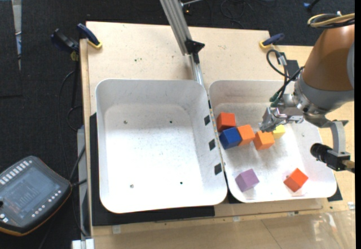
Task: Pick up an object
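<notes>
The right bin [225, 93] holds several small blocks. An orange cube [226, 120] sits beside a blue cube [230, 137] and another orange cube [246, 133]. A third orange block [263, 140] lies just below my gripper [271, 125], with a yellow block [278, 130] partly hidden under the fingers. A purple cube [246, 179] and a red-orange cube [295, 179] rest near the bin's front. My gripper hangs low over the orange and yellow blocks, reaching in from the right.
The left bin [107, 96] stands beside the right one. A slanted metal pole [172, 5] crosses the bench's back. Clamps [89, 35] grip the bench corners. A pendant [28, 191] lies at the lower left.
</notes>
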You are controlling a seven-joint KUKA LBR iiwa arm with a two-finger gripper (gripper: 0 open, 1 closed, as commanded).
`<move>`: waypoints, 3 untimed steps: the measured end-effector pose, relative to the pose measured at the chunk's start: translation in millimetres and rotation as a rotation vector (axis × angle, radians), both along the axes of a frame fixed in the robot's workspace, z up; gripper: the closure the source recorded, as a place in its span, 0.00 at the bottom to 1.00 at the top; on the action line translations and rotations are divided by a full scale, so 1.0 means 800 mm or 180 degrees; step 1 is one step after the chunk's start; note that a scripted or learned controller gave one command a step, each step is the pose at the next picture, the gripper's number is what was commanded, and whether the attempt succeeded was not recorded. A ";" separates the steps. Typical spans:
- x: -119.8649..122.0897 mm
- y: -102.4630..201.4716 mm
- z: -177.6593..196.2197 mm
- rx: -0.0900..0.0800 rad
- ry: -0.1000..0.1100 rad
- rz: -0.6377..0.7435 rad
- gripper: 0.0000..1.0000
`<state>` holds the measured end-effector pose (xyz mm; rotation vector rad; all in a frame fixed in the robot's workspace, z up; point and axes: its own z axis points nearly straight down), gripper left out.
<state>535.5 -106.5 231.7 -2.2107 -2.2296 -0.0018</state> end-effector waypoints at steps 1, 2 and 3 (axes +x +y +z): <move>0.002 0.062 0.012 -0.0001 -0.0007 0.0001 1.00; 0.002 0.135 -0.001 0.0000 0.0002 0.0002 1.00; 0.014 0.211 0.009 0.0000 -0.0007 0.0002 1.00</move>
